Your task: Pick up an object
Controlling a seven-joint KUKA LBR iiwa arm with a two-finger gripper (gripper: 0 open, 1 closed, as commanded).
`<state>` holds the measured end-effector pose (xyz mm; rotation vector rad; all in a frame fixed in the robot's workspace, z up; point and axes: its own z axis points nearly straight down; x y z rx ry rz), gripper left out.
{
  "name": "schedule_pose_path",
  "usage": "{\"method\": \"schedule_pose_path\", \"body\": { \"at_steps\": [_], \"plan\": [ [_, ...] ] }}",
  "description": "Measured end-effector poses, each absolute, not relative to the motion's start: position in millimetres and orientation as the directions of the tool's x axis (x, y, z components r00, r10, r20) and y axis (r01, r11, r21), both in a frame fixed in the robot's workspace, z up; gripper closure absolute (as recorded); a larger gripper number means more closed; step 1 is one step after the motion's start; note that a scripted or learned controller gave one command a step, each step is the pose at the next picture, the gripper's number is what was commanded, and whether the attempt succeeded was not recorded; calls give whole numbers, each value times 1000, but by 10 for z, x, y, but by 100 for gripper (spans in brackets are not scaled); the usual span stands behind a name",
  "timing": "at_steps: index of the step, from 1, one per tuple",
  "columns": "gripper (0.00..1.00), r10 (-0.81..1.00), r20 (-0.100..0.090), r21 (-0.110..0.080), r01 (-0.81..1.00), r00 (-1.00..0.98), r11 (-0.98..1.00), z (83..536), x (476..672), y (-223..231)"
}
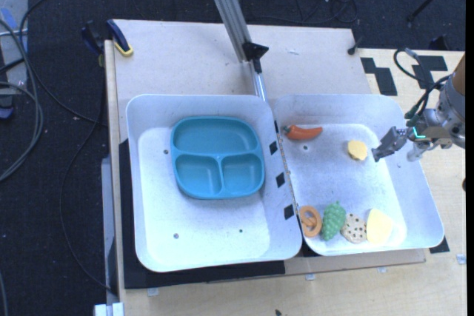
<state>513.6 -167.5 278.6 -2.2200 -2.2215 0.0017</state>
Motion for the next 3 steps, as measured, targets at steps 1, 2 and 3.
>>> {"method": "schedule_pose_path", "body": {
  "at_steps": [1, 2, 3],
  "plan": [
    [0, 1000, 0, 0, 1000, -1, 1, 2791, 5139, -1675],
    [0, 1000, 2, -6, 1000, 1, -1, 2155, 5154, -1635],
    [0, 1000, 2, -6, 1000, 0, 0, 1595, 5121, -1524]
  ]
}}
